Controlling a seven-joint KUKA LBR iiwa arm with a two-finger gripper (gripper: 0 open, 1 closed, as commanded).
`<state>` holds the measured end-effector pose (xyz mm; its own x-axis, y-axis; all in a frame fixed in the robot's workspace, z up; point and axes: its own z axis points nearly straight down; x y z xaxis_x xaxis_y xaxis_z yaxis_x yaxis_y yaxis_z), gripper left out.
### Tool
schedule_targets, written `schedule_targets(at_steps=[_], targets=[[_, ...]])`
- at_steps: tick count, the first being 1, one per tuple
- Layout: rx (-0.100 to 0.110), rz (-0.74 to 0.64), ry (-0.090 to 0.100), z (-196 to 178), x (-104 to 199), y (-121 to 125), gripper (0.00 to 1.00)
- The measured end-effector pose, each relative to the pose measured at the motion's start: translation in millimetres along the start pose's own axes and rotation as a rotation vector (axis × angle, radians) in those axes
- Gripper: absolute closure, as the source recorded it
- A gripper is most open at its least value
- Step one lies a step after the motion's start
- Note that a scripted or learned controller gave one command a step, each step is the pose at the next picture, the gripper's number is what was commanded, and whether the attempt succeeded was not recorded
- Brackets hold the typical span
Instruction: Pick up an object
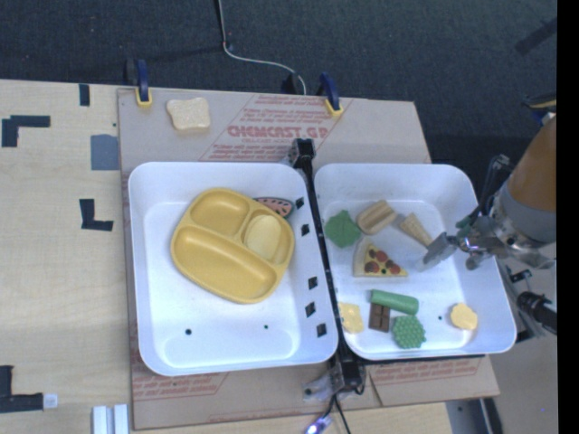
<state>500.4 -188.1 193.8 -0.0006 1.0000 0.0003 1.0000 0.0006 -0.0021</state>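
Pizza slice (379,261) looked like the likeliest pick: toy wedge lying flat near the middle of the right bin (452,184), point toward the bin's far side, broad crust edge toward the near side. It sat just left of the end effector (445,248), which hung low over the bin's right half; one grey finger (436,250) slanted down-left toward the slice, tip close to its right edge but apart from it as far as I could judge. Couldn't tell whether the fingers were spread or closed, and nothing was visibly between them. Around the slice: green leafy piece (342,229) to its left, tan bread roll (375,216) and a pale wedge (416,230) beyond it, green bar (393,300) and brown block (380,317) on the near side, with a green round piece (409,333) nearest the front wall. Yellow pieces sat at the front left (350,316) and front right (464,316). Pale wedge was about as close to the finger, so target is a guess. Left bin (145,269) held a yellow divided plate (233,244) with a small slice (276,206) at its far edge; toast piece (189,114) lay on the surface behind the bins. My read: the move needed was a short shift left, then down.
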Motion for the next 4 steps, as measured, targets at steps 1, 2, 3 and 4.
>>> schedule_targets(at_steps=[1, 2, 3, 4], targets=[[-0.009, -0.001, -0.001, 93.8, 47.7, 34.5, 0.00], [-0.008, -0.005, 0.004, 100.1, 41.9, 96.3, 0.00], [0.041, 0.003, 0.011, 101.6, 41.7, 139.1, 0.00], [0.006, 0.006, -0.002, 109.1, 72.5, 158.4, 0.00]])
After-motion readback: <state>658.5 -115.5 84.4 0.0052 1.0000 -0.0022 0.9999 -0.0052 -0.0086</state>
